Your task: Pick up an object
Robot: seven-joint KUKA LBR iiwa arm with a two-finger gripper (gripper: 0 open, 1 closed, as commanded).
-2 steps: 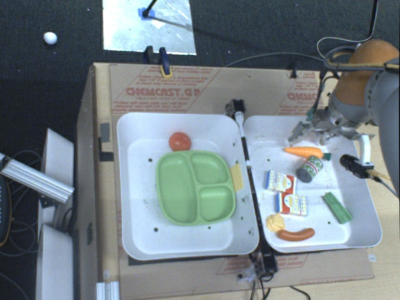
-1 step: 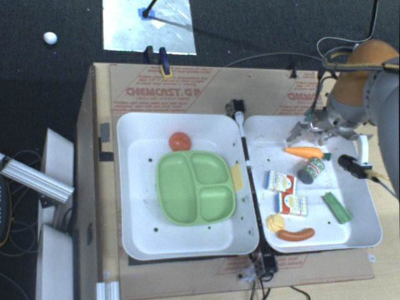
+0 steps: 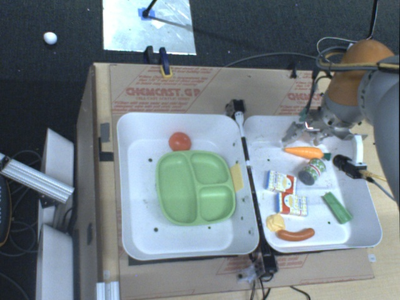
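My gripper (image 3: 304,132) hangs over the far end of the right bin (image 3: 365,230), open, with nothing between its fingers. Just in front of it lies an orange carrot (image 3: 304,151), apart from the fingertips. A dark can with a green label (image 3: 311,170) rests below the carrot. Two small red-and-white cartons (image 3: 280,181) (image 3: 292,204) sit mid-bin. A green block (image 3: 337,207) lies at the right, and a brown sausage (image 3: 295,234) and a yellow lump (image 3: 275,221) lie near the front wall.
The left bin (image 3: 134,167) holds a green divided plate (image 3: 194,186), a red ball-like fruit (image 3: 180,141) behind it and a yellow piece (image 3: 237,177) by the shared wall. The arm (image 3: 365,83) comes in from the upper right.
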